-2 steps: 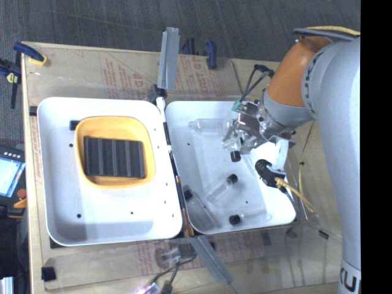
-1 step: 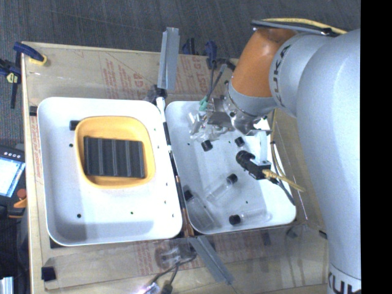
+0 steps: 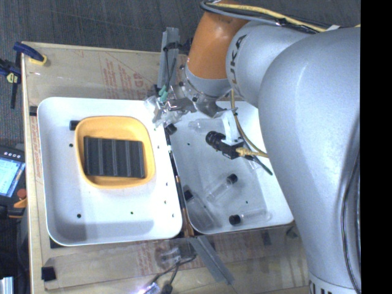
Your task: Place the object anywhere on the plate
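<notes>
A yellow plate point(image 3: 114, 125) with a dark ridged centre lies in the left white bin point(image 3: 92, 222). In the right white bin point(image 3: 272, 204) lie two clear plastic objects with black caps, one near the middle point(image 3: 219, 188) and one by the front wall point(image 3: 246, 215). My gripper point(image 3: 164, 108) hangs over the divide between the two bins at their far end, just past the plate's upper right corner. A small green part shows on its upper side. I see nothing clearly held in it.
The grey arm with its orange band point(image 3: 211, 45) covers the right bin's far side and right. A black connector with a yellow cable point(image 3: 223, 144) hangs over that bin. Blue clamps point(image 3: 30, 52) and a small screen point(image 3: 11, 176) sit at the bench's left edge.
</notes>
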Tool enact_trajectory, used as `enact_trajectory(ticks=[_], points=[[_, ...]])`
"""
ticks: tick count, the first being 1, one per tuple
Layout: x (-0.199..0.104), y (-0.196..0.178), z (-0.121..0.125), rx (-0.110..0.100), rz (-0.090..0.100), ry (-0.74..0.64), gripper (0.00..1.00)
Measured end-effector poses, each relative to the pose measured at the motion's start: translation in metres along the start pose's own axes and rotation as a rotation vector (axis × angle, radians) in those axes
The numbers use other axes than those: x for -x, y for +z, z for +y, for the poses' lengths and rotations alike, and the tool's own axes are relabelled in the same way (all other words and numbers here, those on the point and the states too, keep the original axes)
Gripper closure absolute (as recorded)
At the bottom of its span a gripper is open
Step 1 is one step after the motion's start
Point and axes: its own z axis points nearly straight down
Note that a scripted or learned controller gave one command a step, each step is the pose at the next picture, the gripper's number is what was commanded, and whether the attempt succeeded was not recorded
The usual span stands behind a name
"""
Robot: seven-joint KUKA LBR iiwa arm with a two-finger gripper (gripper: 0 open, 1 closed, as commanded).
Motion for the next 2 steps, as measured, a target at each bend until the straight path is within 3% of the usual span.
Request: enact_trajectory(ticks=[1, 2], points=[[-0.0043, -0.0034, -0.0217, -0.004, 0.001, -0.288, 1.00], [-0.0040, -0.0035, -0.0217, -0.003, 0.001, -0.287, 0.00]])
